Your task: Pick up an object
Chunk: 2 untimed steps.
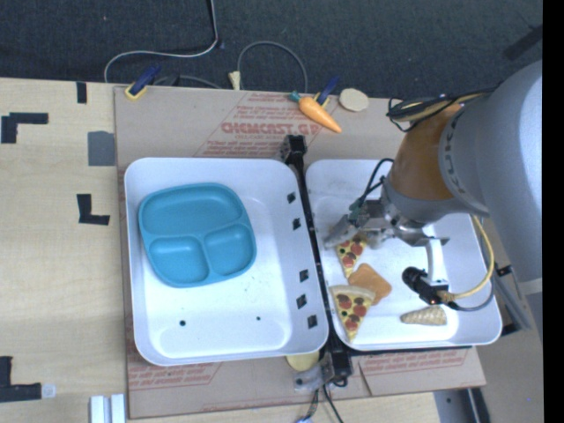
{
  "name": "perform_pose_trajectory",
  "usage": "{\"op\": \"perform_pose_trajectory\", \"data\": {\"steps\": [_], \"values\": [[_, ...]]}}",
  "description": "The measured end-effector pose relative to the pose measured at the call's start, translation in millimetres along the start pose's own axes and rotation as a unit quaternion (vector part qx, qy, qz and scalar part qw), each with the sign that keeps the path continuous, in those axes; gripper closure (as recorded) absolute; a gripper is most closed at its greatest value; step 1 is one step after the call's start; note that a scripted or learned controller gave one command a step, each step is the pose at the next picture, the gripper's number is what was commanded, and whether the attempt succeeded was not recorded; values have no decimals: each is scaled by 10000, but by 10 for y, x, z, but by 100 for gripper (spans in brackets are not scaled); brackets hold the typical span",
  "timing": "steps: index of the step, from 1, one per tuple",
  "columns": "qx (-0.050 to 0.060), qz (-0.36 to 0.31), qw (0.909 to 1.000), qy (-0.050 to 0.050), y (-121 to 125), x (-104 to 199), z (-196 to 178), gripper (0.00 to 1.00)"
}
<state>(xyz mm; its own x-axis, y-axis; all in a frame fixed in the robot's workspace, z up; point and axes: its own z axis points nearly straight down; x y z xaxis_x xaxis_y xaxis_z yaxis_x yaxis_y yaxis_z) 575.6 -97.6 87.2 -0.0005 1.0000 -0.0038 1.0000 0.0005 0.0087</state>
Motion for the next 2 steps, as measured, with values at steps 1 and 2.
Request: {"op": "perform_pose_trajectory", "data": {"steps": [1,2], "values": [[-14,4,10000,-5,19,-12,-122,100],[13,1,10000,-2,3,-7,-95,0]]}}
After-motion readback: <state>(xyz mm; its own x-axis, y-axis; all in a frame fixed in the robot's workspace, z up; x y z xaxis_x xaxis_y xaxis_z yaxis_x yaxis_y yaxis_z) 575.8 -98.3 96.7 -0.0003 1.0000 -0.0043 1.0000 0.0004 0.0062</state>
